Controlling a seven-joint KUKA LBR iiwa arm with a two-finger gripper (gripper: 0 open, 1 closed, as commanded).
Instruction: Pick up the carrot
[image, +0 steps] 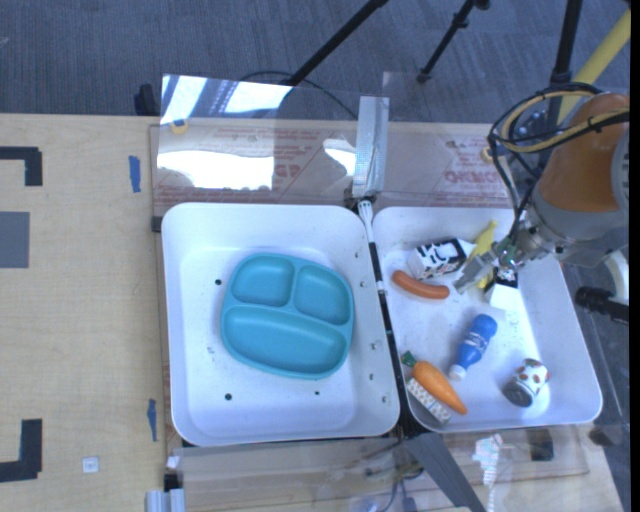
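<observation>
Teal plate (287, 315), blue bottle (474, 345), sausage (421, 287)

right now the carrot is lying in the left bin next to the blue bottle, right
Not quite. The camera view shows the carrot lying in the right bin, not the left. It is indeed next to the blue bottle, near that bin's front edge. The left bin holds the blue divided plate.

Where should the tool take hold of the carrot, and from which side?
Probably from above, across the carrot's thick middle, fingers closing across its width. It lies flat and diagonal near the right bin's front left corner, green top up-left, partly over a brush, so low side approaches look crowded by the bin wall.
</observation>
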